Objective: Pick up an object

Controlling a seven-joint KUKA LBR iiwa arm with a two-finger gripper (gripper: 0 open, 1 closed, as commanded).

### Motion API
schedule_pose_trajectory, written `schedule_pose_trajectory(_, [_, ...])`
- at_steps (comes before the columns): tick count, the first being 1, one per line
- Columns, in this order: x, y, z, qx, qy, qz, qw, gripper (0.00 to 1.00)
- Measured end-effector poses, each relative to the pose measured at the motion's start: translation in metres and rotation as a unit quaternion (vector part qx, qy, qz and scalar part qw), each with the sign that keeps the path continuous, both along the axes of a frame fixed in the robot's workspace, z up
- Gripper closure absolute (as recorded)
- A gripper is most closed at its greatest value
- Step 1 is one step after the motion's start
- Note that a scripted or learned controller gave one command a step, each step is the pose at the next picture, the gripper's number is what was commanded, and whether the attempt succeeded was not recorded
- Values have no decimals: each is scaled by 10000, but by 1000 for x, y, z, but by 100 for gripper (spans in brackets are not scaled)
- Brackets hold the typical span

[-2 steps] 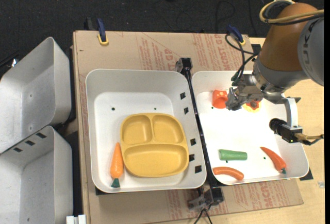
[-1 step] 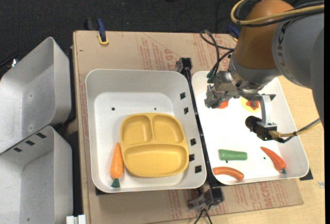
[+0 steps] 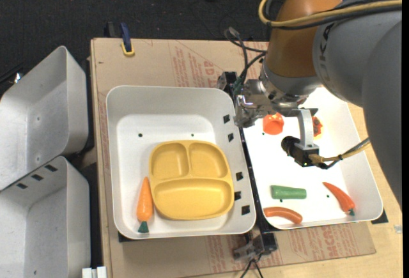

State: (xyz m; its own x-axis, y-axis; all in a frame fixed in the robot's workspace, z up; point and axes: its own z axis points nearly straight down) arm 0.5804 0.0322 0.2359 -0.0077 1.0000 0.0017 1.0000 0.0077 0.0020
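Gripper (image 3: 276,118) hangs just right of the wall between the bins; whether it is apart or together, I cannot tell. Orange piece (image 3: 273,123) lies directly under it, green cylinder (image 3: 288,192) nearer the camera, long axis left-right.

1. Left of the gripper (image 3: 276,118), the yellow divided tray (image 3: 190,179) looks like smooth, matt plastic.
2. Both white bins (image 3: 171,99) look like smooth plastic with a slight sheen.
3. The board (image 3: 166,59) beneath looks like rough, matt cardboard.
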Motion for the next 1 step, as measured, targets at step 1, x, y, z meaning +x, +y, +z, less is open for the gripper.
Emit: schedule_pose_trajectory(1, [16,53,8,0,0,-1,10000,100])
